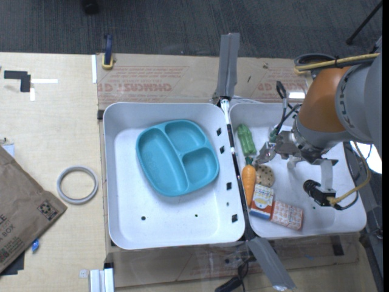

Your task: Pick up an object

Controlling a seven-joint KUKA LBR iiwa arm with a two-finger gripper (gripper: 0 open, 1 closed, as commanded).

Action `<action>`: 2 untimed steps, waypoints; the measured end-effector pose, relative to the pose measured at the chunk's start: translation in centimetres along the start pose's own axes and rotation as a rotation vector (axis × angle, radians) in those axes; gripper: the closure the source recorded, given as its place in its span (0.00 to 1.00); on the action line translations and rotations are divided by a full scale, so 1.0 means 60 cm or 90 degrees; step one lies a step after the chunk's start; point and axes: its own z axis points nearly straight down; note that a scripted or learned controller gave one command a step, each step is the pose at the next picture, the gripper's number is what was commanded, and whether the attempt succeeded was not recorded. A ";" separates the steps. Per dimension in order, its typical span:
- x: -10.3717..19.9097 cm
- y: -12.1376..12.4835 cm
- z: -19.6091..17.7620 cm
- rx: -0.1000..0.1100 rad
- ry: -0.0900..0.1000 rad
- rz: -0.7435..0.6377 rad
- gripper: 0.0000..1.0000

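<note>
A red patterned box point(287, 215) and a small carton point(262, 201) are being carried at the near end of the right bin point(340, 224). Beyond them, the carrot point(248, 182) and a round cookie point(264, 176) are lying. The pincer point(265, 154) is being hovered just above the cookie; its opening cannot be told. Farther back, a green item point(246, 140) is lying.

Robotics lab: arm point(340, 102) over 2 white bins point(115, 163), taped bench point(42, 120).
</note>
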 end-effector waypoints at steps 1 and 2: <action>-0.005 -0.058 0.001 0.001 0.001 0.072 0.00; -0.018 -0.157 -0.020 0.002 0.001 0.270 0.00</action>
